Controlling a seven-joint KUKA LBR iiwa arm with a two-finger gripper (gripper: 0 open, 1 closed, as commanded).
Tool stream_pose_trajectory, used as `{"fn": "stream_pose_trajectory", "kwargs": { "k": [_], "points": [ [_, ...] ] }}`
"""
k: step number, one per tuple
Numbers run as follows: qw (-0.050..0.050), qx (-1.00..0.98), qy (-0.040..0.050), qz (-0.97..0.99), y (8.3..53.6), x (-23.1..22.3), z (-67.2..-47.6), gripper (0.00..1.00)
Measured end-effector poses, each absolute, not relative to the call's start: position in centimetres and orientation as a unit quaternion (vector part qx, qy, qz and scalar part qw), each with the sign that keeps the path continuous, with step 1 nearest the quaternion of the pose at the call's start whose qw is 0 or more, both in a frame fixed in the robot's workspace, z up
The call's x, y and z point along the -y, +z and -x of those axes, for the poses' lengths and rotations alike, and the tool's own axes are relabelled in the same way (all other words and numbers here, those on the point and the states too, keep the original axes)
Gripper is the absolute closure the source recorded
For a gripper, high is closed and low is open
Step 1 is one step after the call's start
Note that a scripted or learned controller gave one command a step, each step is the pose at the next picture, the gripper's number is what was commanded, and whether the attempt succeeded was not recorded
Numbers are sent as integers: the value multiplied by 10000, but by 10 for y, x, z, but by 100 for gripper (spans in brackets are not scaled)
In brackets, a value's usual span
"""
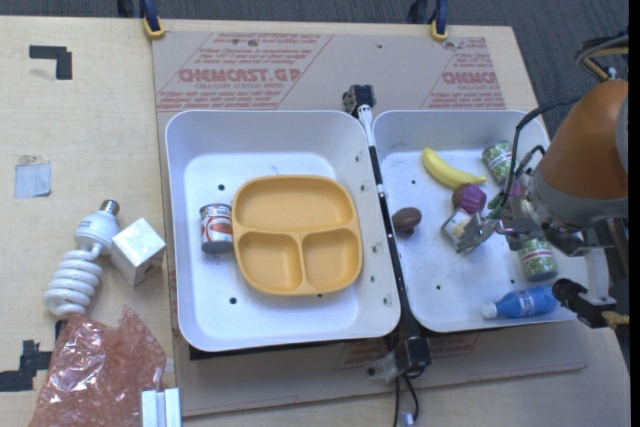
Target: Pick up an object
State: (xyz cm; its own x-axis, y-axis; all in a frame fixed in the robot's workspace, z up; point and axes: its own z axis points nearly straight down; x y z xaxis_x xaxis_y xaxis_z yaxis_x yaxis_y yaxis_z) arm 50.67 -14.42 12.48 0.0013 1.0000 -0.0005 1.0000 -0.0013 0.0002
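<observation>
Blue bottle (lying flat) below gripper, right bin

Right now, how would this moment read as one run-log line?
arm: over right bin | gripper: low by purple object | grasp: unconfirmed | left bin: yellow tray, can

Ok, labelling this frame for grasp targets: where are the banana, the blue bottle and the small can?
banana [451, 169]: camera view, mid-body.
blue bottle [524, 303]: camera view, middle of body.
can [216, 228]: camera view, side label.
</observation>
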Motion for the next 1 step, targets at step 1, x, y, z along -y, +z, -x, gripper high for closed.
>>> {"fn": "stream_pose_trajectory", "kwargs": {
  "k": [1],
  "points": [
    [5, -7071, 1, -7071, 160, 145, -527, 0]
  ]
}}
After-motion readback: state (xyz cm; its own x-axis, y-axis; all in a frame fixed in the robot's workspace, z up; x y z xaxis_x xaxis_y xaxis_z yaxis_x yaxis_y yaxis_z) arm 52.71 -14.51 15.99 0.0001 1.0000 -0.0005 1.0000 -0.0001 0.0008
